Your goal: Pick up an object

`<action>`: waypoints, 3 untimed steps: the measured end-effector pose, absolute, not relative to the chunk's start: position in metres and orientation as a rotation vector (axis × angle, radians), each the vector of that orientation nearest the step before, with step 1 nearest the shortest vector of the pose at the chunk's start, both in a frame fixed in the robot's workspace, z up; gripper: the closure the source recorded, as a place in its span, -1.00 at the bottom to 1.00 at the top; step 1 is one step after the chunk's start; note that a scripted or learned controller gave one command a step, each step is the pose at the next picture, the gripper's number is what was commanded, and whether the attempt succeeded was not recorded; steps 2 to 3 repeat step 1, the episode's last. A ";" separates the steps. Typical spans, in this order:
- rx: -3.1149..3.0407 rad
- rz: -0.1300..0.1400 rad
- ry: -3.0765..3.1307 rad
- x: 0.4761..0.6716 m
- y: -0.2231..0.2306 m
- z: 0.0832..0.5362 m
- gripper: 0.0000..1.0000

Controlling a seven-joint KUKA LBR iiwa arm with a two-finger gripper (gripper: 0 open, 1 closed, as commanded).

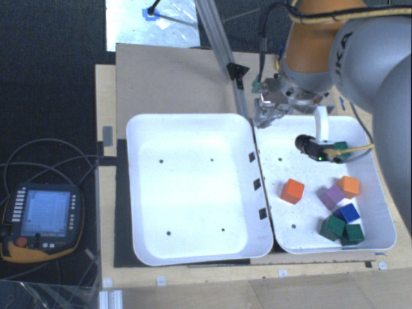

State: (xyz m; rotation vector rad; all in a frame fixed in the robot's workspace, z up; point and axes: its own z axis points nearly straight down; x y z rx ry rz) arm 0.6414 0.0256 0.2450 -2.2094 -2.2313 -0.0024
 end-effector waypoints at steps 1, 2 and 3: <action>-2.209 -0.002 -2.230 0.627 0.075 0.233 1.00; -2.209 -0.002 -2.230 0.627 0.075 0.233 1.00; -2.209 -0.002 -2.230 0.627 0.075 0.233 1.00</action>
